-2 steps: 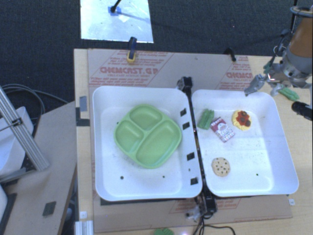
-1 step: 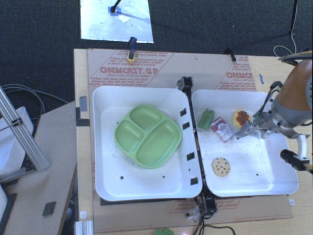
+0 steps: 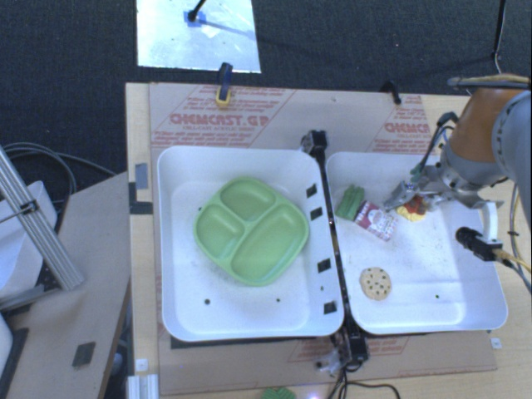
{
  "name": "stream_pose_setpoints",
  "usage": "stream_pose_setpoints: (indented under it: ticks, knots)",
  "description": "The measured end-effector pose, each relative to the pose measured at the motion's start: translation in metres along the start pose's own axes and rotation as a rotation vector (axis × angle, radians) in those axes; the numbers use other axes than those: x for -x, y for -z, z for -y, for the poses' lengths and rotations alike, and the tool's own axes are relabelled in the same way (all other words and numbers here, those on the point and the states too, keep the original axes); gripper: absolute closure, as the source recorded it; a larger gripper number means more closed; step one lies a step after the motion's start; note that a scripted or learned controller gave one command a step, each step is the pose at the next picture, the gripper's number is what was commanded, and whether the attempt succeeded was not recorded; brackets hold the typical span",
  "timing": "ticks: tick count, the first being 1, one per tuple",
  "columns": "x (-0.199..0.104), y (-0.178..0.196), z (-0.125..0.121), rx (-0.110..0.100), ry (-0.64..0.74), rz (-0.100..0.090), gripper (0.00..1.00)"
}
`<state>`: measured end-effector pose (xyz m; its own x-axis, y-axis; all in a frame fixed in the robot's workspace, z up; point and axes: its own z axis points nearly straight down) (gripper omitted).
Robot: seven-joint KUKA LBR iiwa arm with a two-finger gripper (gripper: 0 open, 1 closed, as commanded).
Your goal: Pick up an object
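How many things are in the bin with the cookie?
4: the cookie near the front, a green block by the divider, a red-and-white packet beside it, something yellow-red under the gripper, maybe hiding more.

Claw (image 3: 405,196) beside red packet (image 3: 376,219)

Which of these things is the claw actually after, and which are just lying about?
Likely part of the job, in the right bin:
- claw
- red-and-white packet
- yellow-and-red toy
- green item
- cookie

Just lying about:
- green divided plate in the left bin
- yellow clamp
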<state>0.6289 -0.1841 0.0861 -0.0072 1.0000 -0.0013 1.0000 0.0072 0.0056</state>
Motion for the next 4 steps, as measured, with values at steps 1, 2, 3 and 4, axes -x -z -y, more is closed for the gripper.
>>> stream_pose_setpoints:
  ticks: [1, 2, 3, 4]
  knots:
    - [0.023, 0.050, -0.040, 0.004, -0.002, 0.003, 0.00]
    - [0.010, 0.035, 0.150, -0.017, -0.013, -0.005, 0.00]
    - [-0.028, 0.024, 0.093, -0.001, 0.002, -0.001, 0.00]
    - [-0.034, 0.002, 0.020, -0.003, 0.000, -0.001, 0.00]
